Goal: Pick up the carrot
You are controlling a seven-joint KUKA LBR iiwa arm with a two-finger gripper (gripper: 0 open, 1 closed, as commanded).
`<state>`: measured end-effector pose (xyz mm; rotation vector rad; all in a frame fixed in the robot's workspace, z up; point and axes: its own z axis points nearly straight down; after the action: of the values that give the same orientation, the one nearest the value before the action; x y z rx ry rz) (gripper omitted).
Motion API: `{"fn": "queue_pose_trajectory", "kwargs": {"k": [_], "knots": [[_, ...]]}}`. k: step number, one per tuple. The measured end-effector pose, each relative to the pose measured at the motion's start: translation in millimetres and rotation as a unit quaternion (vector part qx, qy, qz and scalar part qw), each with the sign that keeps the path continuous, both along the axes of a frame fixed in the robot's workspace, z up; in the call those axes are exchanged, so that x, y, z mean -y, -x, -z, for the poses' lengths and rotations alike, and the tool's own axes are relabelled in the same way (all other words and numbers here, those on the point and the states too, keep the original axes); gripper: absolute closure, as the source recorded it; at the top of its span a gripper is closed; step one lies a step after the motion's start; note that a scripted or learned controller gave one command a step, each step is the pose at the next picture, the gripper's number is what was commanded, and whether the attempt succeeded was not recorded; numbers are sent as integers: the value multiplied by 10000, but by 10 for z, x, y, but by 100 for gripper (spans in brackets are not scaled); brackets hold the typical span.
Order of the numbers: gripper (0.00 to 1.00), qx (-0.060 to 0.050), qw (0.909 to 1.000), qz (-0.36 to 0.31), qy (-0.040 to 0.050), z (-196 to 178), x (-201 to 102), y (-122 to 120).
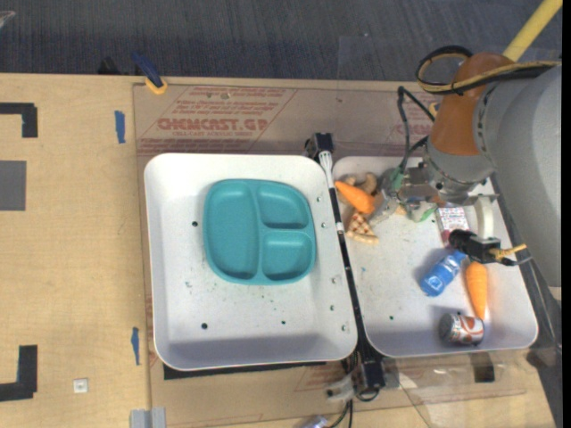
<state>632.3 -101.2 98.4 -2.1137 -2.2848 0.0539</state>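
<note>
My worktop (71, 266) is pale plywood marked with black tape corners (25, 119) and blue tape (119, 126); dark blue-grey carpet (268, 16) lies beyond.

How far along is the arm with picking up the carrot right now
Done: the arm has reached over the right bin, with the gripper near its top-left corner beside an orange toy. In hand: nothing visibly held. Left: the carrot lies on the bin floor near the right edge, next to a blue object and above a can, so the pick itself remains.
</note>
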Motion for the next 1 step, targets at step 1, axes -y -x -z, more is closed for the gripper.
{"fn": "queue_pose_trajectory", "kwargs": {"k": [1], "knots": [[0,-53,9994,-342,-32,102,6,-210]]}}
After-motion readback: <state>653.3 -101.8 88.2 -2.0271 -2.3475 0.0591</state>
